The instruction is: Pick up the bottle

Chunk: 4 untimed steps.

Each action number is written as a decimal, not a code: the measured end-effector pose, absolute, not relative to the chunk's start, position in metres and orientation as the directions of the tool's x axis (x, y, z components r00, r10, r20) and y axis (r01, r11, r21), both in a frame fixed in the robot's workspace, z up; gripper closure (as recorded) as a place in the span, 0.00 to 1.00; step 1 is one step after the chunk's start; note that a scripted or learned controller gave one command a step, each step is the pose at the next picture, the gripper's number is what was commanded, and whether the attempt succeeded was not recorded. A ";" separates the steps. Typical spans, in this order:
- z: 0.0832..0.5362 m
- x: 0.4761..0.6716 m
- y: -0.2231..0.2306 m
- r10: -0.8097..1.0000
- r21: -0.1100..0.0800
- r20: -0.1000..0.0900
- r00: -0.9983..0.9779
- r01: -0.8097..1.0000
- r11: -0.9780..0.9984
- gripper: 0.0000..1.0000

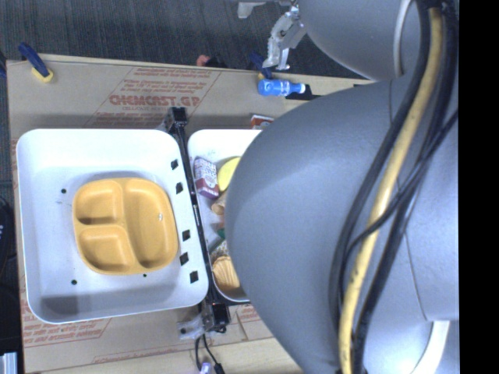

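**Arm over the right bin, bottle not made out**

Looming large across the right bin (204, 142), the grey arm (351, 209), presumably reaching down for a pick; cannot tell whether anything is gripped. Cannot place the bottle for certain; probably among the clutter at the bin's left edge, where a dark-labelled item (205, 174) and a yellow-green piece (228, 174) peek out beside the arm, or beneath it. Lying apart on the cardboard-covered table (117, 92), a blue object (279, 88), too unclear to name. Alone in the left bin (31, 209), a yellow divided tray (125, 224).
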<state>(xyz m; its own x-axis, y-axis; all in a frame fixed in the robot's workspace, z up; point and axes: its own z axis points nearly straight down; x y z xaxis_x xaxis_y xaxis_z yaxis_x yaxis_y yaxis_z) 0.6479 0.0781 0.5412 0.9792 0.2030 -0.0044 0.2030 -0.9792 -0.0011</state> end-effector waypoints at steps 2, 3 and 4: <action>0.541 0.651 0.010 0.204 -0.003 -0.004 0.979 0.204 -0.979 0.00; 0.541 0.647 -0.016 0.515 -0.006 -0.005 0.857 0.515 -0.857 0.00; 0.541 0.622 0.028 0.212 -0.002 -0.006 0.977 0.212 -0.977 0.00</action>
